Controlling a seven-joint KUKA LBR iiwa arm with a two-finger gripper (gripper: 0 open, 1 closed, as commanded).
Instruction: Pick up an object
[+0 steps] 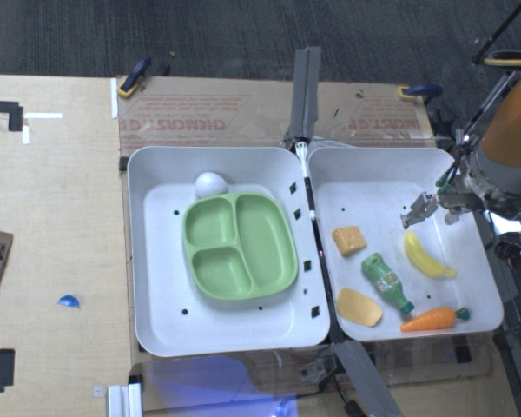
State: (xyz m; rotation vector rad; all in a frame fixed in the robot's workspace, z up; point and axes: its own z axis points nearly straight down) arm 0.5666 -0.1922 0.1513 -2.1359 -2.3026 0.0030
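Camera view: banana (429,257) long axis diagonal, fingers (414,213) apart just above.

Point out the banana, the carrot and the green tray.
banana (427,257): camera view, middle of the fruit.
carrot (428,321): camera view, orange body.
green tray (262,229): camera view, floor of its long compartment.

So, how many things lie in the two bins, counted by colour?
Green: 2, divided plate, bottle
Yellow: 1, banana
Orange or tan: 3, carrot, block, flat piece
White: 1, ball
Total: 7
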